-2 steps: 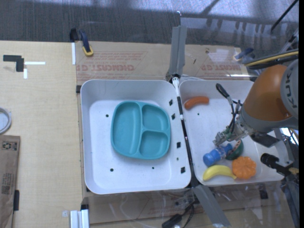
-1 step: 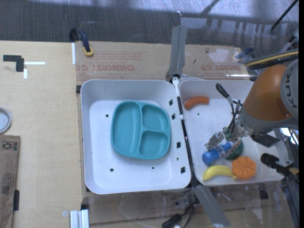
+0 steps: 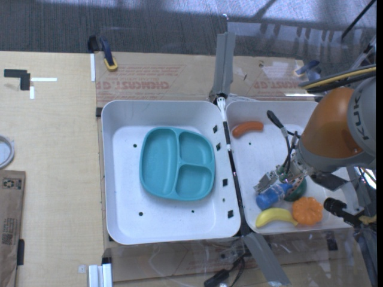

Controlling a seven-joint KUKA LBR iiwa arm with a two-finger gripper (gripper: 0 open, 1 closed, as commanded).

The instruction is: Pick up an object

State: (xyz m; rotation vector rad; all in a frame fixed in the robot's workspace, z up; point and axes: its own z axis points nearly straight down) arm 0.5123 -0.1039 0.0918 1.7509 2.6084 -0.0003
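Note:
The right bin (image 3: 251,154) holds an orange sausage-shaped piece (image 3: 247,128) at its far left, a yellow banana (image 3: 275,217) and a round orange fruit (image 3: 307,211) at its near side, and a blue object (image 3: 272,197) with a green one (image 3: 297,187) beside it. My gripper (image 3: 276,179) reaches down into this bin from the right, right over the blue object and touching or nearly touching it. The orange-banded wrist (image 3: 335,127) hides part of the bin behind it. A thin black utensil (image 3: 276,122) lies toward the bin's far side.
The left bin (image 3: 119,172) carries a teal divided plate (image 3: 178,162) in its middle. A grey post (image 3: 224,64) stands behind the divider between the two bins. Cardboard and a wooden bench top (image 3: 48,136) lie to the left.

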